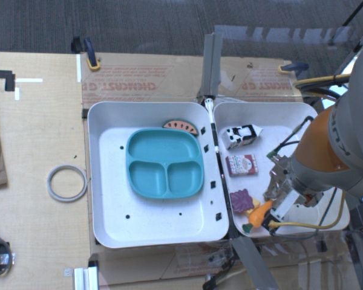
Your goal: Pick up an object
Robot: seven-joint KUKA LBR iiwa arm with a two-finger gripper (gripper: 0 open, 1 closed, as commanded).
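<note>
Camera view: gripper low in right bin, grip state can't tell. Toy carrot just below-left of it, purple toy beside. You're probably handling light, hard, slick plastic; pinch carrot across its middle.

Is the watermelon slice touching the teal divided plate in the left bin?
Touching, or overlapping: in the camera view the watermelon slice sits at the far rim of the teal divided plate with no white bin floor between them; the plate's edge covers its lower part.
</note>
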